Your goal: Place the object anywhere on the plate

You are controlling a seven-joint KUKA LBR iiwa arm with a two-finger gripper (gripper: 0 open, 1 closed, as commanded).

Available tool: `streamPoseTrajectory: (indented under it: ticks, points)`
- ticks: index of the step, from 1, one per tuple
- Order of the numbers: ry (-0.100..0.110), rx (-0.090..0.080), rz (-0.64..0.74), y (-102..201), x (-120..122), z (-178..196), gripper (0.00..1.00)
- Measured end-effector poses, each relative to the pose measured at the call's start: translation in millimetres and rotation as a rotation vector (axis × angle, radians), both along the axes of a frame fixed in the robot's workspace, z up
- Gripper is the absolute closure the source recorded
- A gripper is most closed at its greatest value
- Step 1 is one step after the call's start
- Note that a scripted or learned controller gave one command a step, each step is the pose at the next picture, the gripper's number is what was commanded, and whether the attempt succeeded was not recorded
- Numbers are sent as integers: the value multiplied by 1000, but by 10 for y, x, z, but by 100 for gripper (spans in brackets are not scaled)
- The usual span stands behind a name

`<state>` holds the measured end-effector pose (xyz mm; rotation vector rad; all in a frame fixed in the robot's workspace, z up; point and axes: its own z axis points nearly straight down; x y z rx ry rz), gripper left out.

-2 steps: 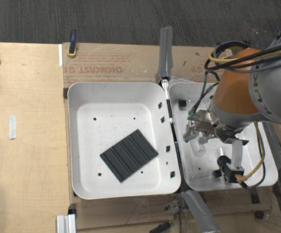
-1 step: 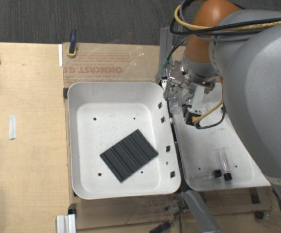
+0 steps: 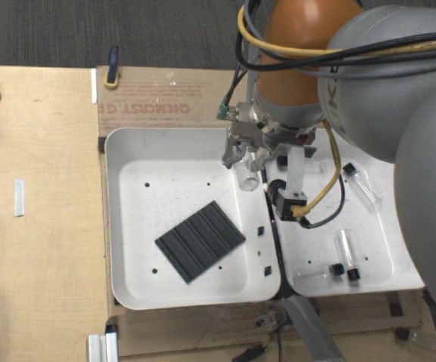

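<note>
The gripper (image 3: 250,173) is seen above the left bin (image 3: 127,225); its grip cannot be told; the ribbed plate (image 3: 200,241) lies below-left.

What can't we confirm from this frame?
- Gripper, camera view: finger state unreadable, wrist body overhangs it.
- Right white bin: far corner hidden behind the grey arm.
- Clear plastic vials: transparent, small; contents unclear.
- Dark grey ribbed rectangular plate in the left white bin: fully visible.
</note>
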<state>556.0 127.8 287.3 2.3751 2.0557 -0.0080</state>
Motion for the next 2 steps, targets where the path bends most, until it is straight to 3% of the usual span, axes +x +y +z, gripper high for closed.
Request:
streamPoseTrajectory:
  ticks: [1,2]
  points:
    - [0,2,397,-494,-92,257,100]
    - [2,2,426,344,-598,-161,100]
